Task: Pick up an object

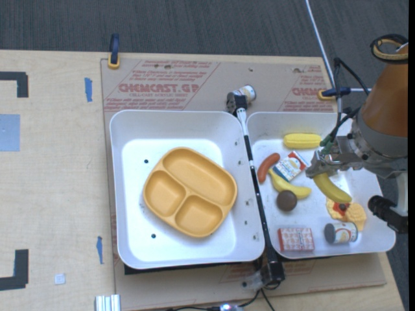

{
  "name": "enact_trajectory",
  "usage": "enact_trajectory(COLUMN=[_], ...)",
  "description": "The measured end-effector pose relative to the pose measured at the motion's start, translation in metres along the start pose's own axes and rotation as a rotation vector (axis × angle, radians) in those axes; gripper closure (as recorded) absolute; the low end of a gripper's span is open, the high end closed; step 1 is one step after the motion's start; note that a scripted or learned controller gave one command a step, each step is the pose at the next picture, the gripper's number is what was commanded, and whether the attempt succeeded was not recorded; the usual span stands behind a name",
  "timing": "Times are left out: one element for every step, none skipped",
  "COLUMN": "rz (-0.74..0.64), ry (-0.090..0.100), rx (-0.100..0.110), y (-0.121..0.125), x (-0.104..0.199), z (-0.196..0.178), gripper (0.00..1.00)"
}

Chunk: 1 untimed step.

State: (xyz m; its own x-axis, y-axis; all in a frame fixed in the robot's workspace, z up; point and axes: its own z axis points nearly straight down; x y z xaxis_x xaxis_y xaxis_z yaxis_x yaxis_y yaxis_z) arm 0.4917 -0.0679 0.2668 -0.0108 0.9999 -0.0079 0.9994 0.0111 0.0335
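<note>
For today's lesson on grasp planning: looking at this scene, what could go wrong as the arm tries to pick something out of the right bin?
1. The claw hovers where the curved yellow toy banana lies close to the small red-and-white packet; it might pinch two items or nudge one aside.
2. The round brown ball could roll off if bumped.
3. The yellow corn cob lies near the white right bin's rim, leaving little room for an approach.

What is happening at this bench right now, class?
A grey robot arm reaches in from the right over the right bin, which holds toy food. Its tool sits low beside the upper end of a banana, but no item can be seen between its fingers. The left bin holds a yellow divided tray. Nothing has been lifted yet.
</note>
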Motion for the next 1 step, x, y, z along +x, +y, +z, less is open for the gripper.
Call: enact_trajectory(rz=[0.010], ry=[0.007], rx=[0.032], y=[0.0220], x=[0.0449], z=[0.0393], gripper=[1.00])
